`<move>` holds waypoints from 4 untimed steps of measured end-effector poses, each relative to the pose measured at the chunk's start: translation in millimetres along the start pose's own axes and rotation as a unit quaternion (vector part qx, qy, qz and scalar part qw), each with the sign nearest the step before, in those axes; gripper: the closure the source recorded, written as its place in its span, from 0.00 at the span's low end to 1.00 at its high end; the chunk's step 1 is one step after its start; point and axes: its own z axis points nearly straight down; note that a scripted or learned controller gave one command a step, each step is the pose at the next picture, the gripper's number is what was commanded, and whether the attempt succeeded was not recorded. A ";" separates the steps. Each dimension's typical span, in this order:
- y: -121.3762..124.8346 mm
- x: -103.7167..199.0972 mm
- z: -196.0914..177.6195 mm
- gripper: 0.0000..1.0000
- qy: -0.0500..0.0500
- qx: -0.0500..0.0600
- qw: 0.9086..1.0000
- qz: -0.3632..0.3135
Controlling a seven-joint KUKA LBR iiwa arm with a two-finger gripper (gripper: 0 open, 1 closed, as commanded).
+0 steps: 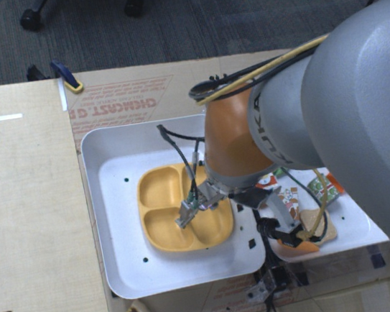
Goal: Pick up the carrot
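Gripper (189,214) over the yellow plate (162,215).
We can't tell its pincer state; carrot (304,247) lies well right of the plate.

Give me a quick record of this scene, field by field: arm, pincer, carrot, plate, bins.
arm: grey with orange band, reaching in from the right
pincer: over the yellow divided plate
carrot: orange piece in the right bin, apart from the pincer, partly hidden by cables
plate location: left bin
other items: toy food clutter beside the carrot
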 end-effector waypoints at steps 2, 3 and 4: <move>-15.1 53.4 -21.5 1.00 0.000 -0.001 0.956 0.293; 3.7 124.3 -54.5 1.00 -0.001 -0.001 0.986 0.167; -9.9 96.1 -7.5 1.00 -0.001 0.000 0.996 0.087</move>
